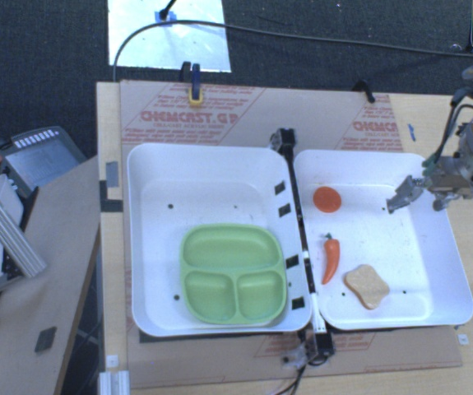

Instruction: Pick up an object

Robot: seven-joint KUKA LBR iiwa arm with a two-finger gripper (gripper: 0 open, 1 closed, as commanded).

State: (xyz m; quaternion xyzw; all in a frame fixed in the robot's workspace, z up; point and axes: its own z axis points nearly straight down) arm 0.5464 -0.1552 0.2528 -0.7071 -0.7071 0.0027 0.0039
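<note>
Bread slice (367,285) sits lowest in the frame, closest to us, lying flat on the floor of the right bin (446,253). Now up to the business end: the gripper (404,196) hangs over the upper right part of that same bin, tilted, pointing inward from the right rim, nothing between its fingers. Whether they are spread or closed I cannot tell from this angle, folks. My read is that it is poised above the bin as a staging spot, clear of the walls, ready to drop on a target.

Working outward from there: the orange round piece (327,199) lies to the gripper's left at about the same height in the frame, well apart from it, near the divider between the bins. Below that, the red-orange chili pepper (331,258) lies lengthwise just beside the divider. The bread is down and slightly left of the gripper, near but not under it. All three candidates lie loose and separate, so any one looks reachable; I would judge the bread or the round piece the shortest trip.

Further out, the left bin (162,179) holds a green divided plate (234,273), resting flat toward its near edge.
</note>
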